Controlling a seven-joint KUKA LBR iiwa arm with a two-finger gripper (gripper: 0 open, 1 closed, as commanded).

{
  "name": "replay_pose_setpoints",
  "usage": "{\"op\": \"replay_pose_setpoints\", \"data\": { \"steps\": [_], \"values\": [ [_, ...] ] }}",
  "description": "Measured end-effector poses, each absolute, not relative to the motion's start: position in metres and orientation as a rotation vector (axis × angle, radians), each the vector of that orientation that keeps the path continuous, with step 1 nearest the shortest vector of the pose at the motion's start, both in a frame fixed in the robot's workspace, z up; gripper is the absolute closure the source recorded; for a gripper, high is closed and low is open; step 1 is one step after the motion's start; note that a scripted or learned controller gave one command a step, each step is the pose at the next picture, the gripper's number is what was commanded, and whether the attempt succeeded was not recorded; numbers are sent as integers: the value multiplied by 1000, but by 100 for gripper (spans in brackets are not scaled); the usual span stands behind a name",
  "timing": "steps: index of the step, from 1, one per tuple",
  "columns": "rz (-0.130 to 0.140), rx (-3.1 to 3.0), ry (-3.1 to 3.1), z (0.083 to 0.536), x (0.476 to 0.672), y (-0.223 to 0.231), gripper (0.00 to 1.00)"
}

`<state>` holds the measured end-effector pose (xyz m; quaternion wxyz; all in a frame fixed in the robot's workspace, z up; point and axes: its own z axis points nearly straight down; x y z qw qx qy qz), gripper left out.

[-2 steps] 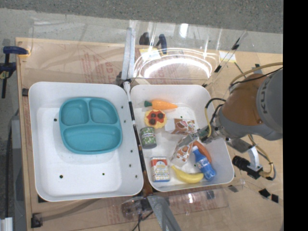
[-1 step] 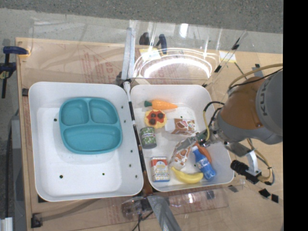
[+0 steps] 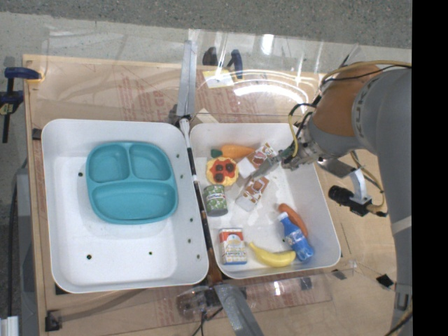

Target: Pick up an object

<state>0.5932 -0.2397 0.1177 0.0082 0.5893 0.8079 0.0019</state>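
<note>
Gripper (image 3: 260, 171) reaches into the right bin (image 3: 323, 187), at centre right of the frame, beside a small brown packet (image 3: 255, 191). I cannot tell how it is set. Teal plate (image 3: 131, 182) lies in the left bin (image 3: 59, 187).

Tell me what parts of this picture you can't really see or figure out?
- The claw: too small and blurry in the camera view to tell whether it is open, shut, or touching the packets beneath it.
- Writing on the small carton and green can: too tiny to read.
- The hot dog: partly covered by the blue bottle.
- The arm: cut off at the right.
</note>
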Motion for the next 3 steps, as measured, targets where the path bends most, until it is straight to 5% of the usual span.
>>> {"op": "replay_pose_setpoints", "data": {
  "steps": [1,2,3],
  "values": [
    [5,1848,2523,118,562,-222,0],
    [-38,1906,2529,100,645,-214,0],
    [-18,2054,2458,93,646,-249,0]
  ]
}}
